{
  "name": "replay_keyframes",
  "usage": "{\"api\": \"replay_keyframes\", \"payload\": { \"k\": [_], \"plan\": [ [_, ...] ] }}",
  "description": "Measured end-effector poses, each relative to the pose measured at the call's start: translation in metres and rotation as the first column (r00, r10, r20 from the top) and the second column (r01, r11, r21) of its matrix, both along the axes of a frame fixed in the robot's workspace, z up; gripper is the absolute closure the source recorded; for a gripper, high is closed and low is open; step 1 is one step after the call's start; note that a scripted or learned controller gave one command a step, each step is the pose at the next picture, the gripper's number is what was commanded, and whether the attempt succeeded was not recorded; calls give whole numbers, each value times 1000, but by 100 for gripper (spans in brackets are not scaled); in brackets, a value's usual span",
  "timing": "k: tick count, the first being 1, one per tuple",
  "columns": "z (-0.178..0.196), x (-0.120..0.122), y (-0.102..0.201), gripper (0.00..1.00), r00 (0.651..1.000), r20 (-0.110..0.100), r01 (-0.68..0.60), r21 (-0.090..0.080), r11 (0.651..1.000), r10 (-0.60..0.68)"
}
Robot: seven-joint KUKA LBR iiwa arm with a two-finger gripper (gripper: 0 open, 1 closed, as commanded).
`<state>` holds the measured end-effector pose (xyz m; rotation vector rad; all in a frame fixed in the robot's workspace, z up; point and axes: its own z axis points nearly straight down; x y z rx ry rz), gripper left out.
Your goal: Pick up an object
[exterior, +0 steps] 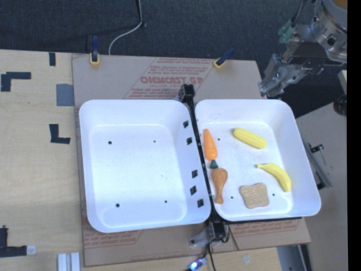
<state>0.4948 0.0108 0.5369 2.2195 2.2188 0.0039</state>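
Grey robot arm w/ two-finger claw [274,79] hangs at upper right, above the tabletop just outside the far right corner of the right shallow white plastic bin [293,123]; can't tell its state. Nothing visibly held. In that bin: orange plastic carrot [210,144] along left wall, brown toy drumstick [219,183] just below it, yellow corn cob [250,138], yellow banana [277,175], tan toast slice [254,195] near front. Left white bin [90,151] sits alongside, touching.

Dark blue-grey carpet floor [197,16] behind the bench. Light wood bench top [34,168] with dark tape marks, cardboard sheet [163,78] clamped on it by two clamps. White cable [127,33] trails across the floor.
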Motion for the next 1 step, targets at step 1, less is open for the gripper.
{"api": "replay_keyframes", "payload": {
  "k": [1],
  "plan": [
    [-2,-4,34,100,1000,-5,-4,0,1000,4]
  ]
}}
